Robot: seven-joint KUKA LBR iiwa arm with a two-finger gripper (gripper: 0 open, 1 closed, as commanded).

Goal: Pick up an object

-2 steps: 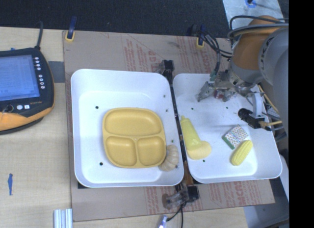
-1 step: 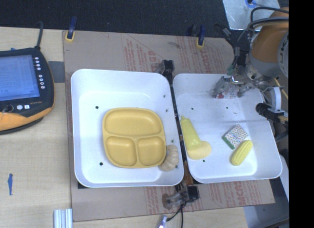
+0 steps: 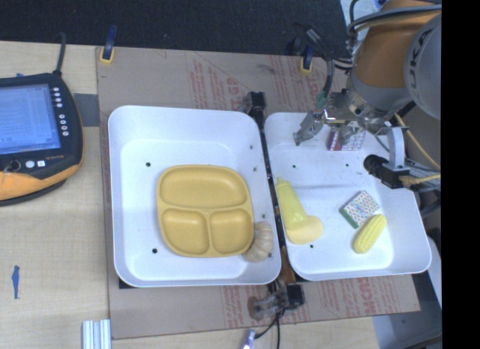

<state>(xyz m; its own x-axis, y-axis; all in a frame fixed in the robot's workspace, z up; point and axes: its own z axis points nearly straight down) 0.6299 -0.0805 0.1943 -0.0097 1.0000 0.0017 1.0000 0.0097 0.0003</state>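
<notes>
White bins: two. Left bin [image 3: 127, 190]: one tray [image 3: 204, 210], one shell [image 3: 262, 242]. Right bin [image 3: 405, 261]: four items. Fingers [image 3: 328, 131] spread wide, empty.

Lighting's bright n even, prob overhead. White bins [image 3: 127, 190] nearly blow out, esp the left one's floor. Soft shadows only, e.g. along the bin walls. Backgrnd up top is v dark. Pic is low-res, kinda soft overall, tablet screen [image 3: 26, 118] washed out, text unreadable.
</notes>
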